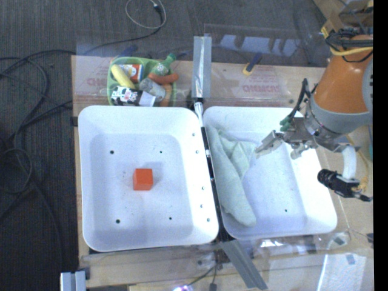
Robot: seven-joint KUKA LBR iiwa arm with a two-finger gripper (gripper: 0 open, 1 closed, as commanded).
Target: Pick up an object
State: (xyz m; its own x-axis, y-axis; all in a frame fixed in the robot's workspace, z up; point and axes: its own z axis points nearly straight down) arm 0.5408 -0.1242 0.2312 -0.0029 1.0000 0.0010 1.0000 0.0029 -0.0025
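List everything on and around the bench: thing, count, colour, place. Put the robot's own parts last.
white bins: 2, white, side by side on the bench.
orange block: 1, orange, near the middle of the left bin.
cloth: 1, pale green, crumpled along the left side of the right bin.
green basket: 1, green, behind the left bin, holding small mixed-colour items too small to name.
cables: several, dark, on the grey floor behind and left of the bench.
arm: 1, grey with an orange band, reaching in from the right.
gripper: 1, grey, over the right bin's far right part, with nothing visible between its fingers.
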